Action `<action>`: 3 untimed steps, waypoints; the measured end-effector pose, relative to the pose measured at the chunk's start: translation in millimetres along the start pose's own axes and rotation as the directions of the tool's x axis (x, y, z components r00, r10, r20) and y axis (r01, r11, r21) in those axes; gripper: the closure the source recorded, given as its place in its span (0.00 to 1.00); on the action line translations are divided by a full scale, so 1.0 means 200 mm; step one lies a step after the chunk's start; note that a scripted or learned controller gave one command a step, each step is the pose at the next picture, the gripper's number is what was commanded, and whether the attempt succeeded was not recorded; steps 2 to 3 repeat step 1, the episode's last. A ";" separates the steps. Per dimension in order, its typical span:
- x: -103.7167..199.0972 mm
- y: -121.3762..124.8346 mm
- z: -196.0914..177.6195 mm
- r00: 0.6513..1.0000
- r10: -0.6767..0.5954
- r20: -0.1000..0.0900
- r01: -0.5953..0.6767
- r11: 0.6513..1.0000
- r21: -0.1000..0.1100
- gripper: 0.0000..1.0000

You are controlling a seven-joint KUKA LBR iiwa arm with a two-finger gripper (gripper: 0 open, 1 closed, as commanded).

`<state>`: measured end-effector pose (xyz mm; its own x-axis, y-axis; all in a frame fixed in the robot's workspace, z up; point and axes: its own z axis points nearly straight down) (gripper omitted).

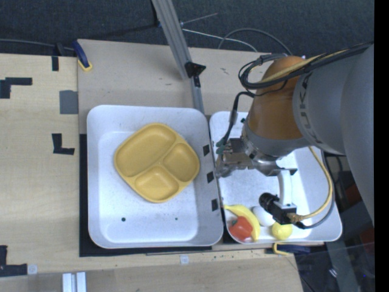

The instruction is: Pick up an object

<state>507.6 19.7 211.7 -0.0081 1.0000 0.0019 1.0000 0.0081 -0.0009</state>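
The arm's orange-banded wrist (276,111) fills the upper middle-right of the frame, hanging over the right white bin (325,227), and the gripper (228,163) sits below it near that bin's left wall, just right of the divider between the two bins. From this slanted overhead angle the wrist body covers most of the tool, so whether it is spread, closed, or pinching anything cannot be told. Nothing is visibly caught in it. The likely targets lie clustered in the lower part of the right bin: a yellow banana (243,213), a red-orange round object (241,227) touching it, a small yellow object (281,230) to their right, and a white piece (262,216) between them. A black cable fitting (275,207) from the arm hangs just above this cluster. They are bunched against the bin's near wall, probably where loose items slide and settle, which makes a clean grasp awkward. The left white bin (100,163) holds a yellow divided plate (157,162), lying flat and slightly turned near the middle-left of the frame. Judging by the layout, the gripper is positioned above the cluster rather than on it, so the pick looks not yet made.
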 end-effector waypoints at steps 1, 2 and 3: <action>0.23 -0.03 -0.07 1.000 0.001 0.000 -0.001 1.000 0.001 1.00; 0.23 -0.03 -0.07 1.000 0.001 0.000 -0.001 1.000 0.001 1.00; 0.23 -0.03 -0.07 1.000 0.001 0.000 -0.001 1.000 0.001 1.00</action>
